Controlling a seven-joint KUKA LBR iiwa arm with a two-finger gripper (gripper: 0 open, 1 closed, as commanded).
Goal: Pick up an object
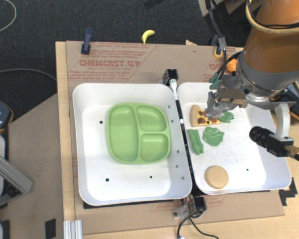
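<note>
we see a pizza slice toy [201,116] in the right bin [269,183], directly under the gripper [215,114], whose tips come down at its right edge; whether it is clenched on the slice we cannot tell. a small green piece [225,117] lies just right of the gripper, a leafy green toy [213,136] just below it, a green stick [195,141] below and to its left, and a tan round [217,176] further down. well left of the gripper, the left bin [89,183] holds a green divided plate [138,132].
</note>
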